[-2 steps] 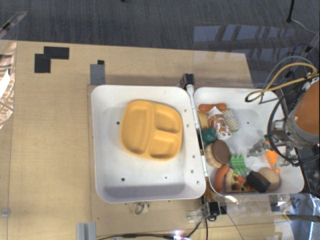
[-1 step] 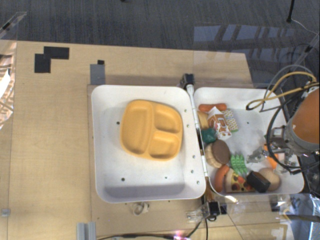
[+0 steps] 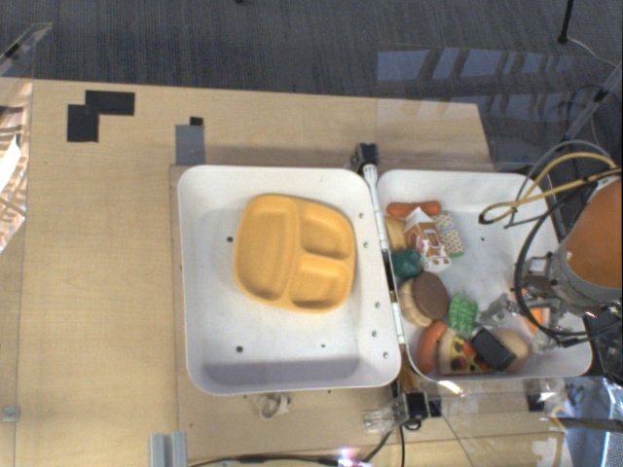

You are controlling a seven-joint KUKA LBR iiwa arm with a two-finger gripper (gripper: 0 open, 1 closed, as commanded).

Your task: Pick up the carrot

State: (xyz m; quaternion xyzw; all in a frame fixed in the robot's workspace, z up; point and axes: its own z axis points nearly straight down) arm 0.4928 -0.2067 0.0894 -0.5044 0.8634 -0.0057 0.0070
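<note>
The carrot (image 3: pixel 430 341) appears as an orange, elongated piece near the front left corner of the right bin (image 3: pixel 487 185), lying among other toy foods. A bright green piece (image 3: pixel 462 314) touches its upper right end. My gripper (image 3: pixel 510 321) hangs low over the front right part of that bin, to the right of the carrot and apart from it. A dark block (image 3: pixel 493 349) and a tan piece (image 3: pixel 516 342) lie just below the gripper. Cables and the wrist hide the gripper's tips.
The left bin (image 3: pixel 200 261) holds a yellow divided plate (image 3: pixel 294 251). In the right bin lie a brown round piece (image 3: pixel 429 295), a red-and-white carton (image 3: pixel 428 239), an orange-red piece (image 3: pixel 414 209) and a teal piece (image 3: pixel 405 260). The arm (image 3: pixel 596 246) and its cables overhang the bin's right side.
</note>
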